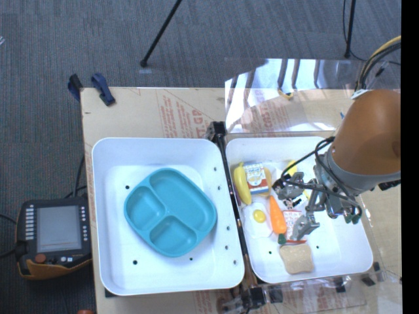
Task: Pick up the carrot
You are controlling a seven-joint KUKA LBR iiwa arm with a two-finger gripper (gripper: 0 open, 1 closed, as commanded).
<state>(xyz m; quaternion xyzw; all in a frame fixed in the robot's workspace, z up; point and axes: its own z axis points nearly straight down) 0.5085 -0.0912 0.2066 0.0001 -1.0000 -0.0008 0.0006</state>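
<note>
The carrot point(277, 215) lies in the right bin point(347, 257), near its left wall, between a fried egg point(259, 216) and the jaws point(303, 227), which hang just beside it, open around nothing.

Orange-banded arm point(370, 133), black cables, metallic end effector point(306, 222)

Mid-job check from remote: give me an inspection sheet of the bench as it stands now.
Surface: two white bins side by side on a bench.
Job's things: carrot lying in the right bin, not held.
Clutter: banana, fried egg, bread slice, small carton; blue divided plate in left bin.
Grippers: gripper just right of the carrot.
Cables: black cable by the wrist.
Surroundings: pendant, tripod legs.
</note>
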